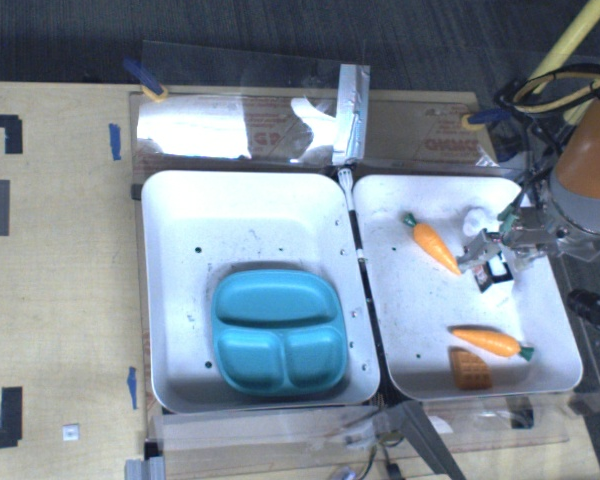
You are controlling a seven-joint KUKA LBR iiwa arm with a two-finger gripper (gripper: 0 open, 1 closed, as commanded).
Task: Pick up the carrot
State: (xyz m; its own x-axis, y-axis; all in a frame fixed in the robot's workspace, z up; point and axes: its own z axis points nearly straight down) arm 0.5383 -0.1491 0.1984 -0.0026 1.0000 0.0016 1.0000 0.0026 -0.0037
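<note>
Two carrots lie in the right bin (412,368). One carrot (435,247), orange with a green top, lies slanted in the bin's upper middle. The other carrot (491,342) lies nearly level near the front right, its green top pointing right. My gripper (483,265) hangs over the right bin just to the right of the upper carrot's thin end, close to it but not around it. It is open and nothing sits between its fingers. The grey arm with its orange band (590,163) comes in from the right edge.
A small brown waffle-like block (470,370) sits just below the front carrot. The left bin (170,268) holds a blue divided plate (278,332). A shiny foil-covered cardboard strip (240,128) runs behind both bins. Cables (550,88) hang at the upper right.
</note>
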